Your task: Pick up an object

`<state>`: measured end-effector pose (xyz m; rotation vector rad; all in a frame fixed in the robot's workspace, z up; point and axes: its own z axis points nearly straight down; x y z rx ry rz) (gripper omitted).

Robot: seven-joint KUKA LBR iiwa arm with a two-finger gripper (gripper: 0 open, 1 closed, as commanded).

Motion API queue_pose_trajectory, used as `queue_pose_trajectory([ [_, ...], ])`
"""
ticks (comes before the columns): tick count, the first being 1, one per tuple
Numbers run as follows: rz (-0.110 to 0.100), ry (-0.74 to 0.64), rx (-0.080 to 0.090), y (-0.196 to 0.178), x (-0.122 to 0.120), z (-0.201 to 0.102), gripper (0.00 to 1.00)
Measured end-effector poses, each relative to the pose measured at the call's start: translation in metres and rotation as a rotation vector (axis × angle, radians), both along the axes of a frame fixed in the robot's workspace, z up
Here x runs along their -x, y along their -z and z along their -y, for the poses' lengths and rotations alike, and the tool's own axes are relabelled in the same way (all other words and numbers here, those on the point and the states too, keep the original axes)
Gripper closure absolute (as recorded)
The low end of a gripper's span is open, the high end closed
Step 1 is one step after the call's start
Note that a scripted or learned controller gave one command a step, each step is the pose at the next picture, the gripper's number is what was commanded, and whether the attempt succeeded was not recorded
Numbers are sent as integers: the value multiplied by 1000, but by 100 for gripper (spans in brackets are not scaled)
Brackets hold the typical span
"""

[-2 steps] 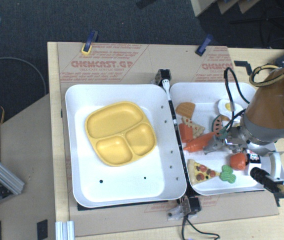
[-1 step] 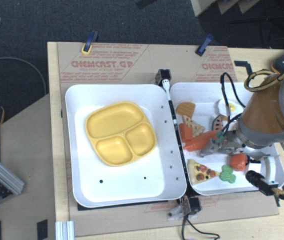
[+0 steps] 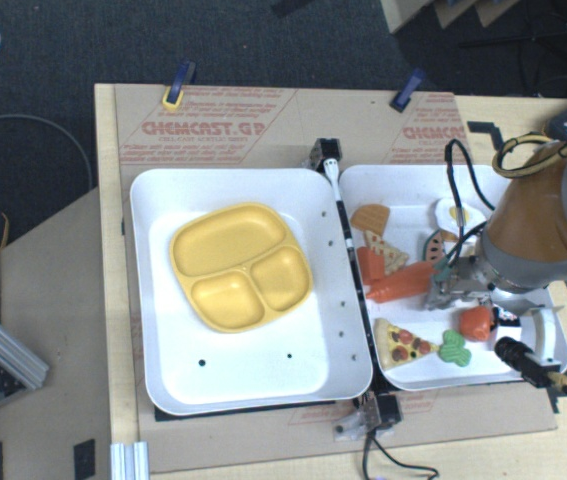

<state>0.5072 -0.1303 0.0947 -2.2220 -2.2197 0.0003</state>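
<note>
The right bin [image 3: 408, 180] holds several toy foods. Among them are a red-orange block [image 3: 393, 284], a brown bread piece [image 3: 370, 217], a small pizza wedge [image 3: 391, 259], a pizza slice [image 3: 403, 344], a green broccoli piece [image 3: 453, 349], a red tomato [image 3: 475, 324] and a fried egg [image 3: 452, 211]. My gripper [image 3: 447, 290] hangs low over the middle of this bin, at the right end of the red-orange block and just left of the tomato. The arm hides what lies beneath it.
A yellow divided plate [image 3: 240, 265] lies in the left bin [image 3: 263, 368]. A black divider strip [image 3: 348, 258] runs between the two bins. Cables loop around the arm [image 3: 538, 218] over the right bin's far side.
</note>
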Motion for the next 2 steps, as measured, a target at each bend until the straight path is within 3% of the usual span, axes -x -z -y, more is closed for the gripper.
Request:
queue_pose_trajectory([
  [2,6,-1,3,-104,1,9,100],
])
